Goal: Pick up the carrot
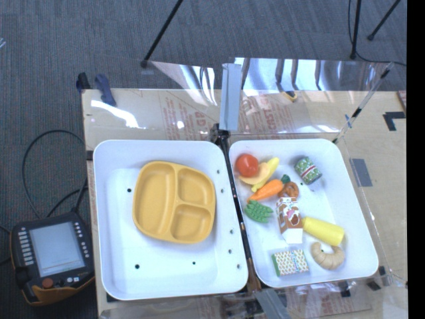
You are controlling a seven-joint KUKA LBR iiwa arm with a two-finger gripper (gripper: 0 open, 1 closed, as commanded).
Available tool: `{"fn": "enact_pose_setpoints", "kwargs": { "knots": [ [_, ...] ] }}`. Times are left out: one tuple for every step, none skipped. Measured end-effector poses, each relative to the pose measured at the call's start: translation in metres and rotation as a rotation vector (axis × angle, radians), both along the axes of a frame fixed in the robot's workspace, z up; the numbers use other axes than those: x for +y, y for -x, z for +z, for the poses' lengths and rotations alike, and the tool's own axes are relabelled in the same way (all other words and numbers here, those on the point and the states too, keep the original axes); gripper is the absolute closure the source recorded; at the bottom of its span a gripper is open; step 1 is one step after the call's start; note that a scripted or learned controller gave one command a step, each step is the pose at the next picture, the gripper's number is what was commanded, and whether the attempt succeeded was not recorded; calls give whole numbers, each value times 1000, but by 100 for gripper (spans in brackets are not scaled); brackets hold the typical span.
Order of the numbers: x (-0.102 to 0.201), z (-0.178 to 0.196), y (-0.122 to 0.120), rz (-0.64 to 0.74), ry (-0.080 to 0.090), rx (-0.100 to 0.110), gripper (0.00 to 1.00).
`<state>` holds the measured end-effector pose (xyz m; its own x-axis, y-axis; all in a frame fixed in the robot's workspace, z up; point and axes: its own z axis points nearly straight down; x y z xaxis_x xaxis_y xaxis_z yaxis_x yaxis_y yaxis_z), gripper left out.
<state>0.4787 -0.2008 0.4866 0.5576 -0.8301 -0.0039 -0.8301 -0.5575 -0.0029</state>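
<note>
The desk [166,121] carries two shallow white bins side by side, and nothing in the scene suggests the pick has begun. The left bin [113,244] holds a yellow divided plate [174,201], the largest item, sitting slightly left of that bin's middle. The right bin [352,205] holds all the small toy foods, and taking the carrot [267,190] as the landmark: it lies flat, tilted, in the bin's upper-left part, with its green top pointing up and to the right. A yellow bottle-shaped piece [324,230] lies below and to the right of the carrot, a carton [289,220] just below it, a croissant [328,255] and a checked box [290,262] farther below, a banana [263,174] touching it from above, a red tomato [246,164] above and left, a green leafy piece [259,211] just below left, and a small can [307,170] up to the right. The hand's state cannot be told from this frame. So the whole task looks left to do: reach, descend on the carrot among close neighbours, close and lift.
</note>
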Motion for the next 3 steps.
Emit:
{"fn": "enact_pose_setpoints", "kwargs": {
  "knots": [
    [21,-168,4,13,-9,19,0],
    [111,-293,6,31,-9,24,0],
    [105,-399,2,-75,3,4,0]
  ]
}}
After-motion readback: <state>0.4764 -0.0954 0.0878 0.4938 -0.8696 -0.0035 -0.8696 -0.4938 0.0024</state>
